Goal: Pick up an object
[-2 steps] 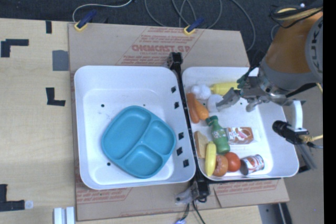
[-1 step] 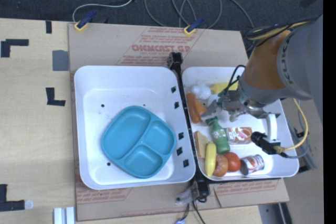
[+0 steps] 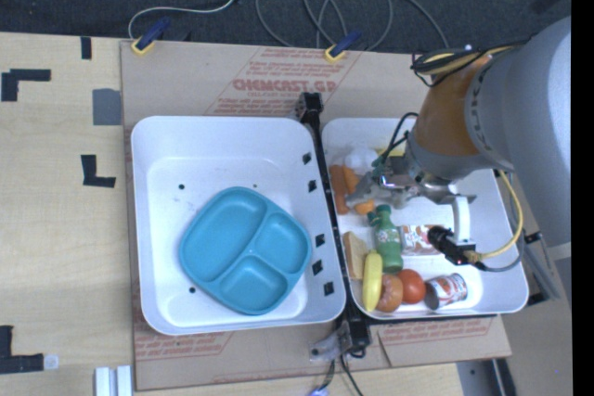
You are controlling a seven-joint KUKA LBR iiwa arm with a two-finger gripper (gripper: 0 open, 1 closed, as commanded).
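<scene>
Cardboard (image 3: 232, 88) under both bins has red print reading "CHEMCAST GP", plus smaller lines too blurry to make out. Left bin (image 3: 153, 153) holds just a blue divided plate (image 3: 245, 249) sitting a bit tilted toward the lower right. Right bin (image 3: 506, 292) is where all the small stuff is: carrot (image 3: 340, 185) by the divider, a green bottle (image 3: 385, 239) with a label I can't read, a banana (image 3: 372, 281) and a tomato (image 3: 392, 292) touching at the bottom, then a red can (image 3: 448, 289), text too small to read. Gripper (image 3: 394, 184) hangs over the upper part of that pile near the bottle's cap. Honestly can't tell how it's set from this angle, the wrist hides it.
</scene>
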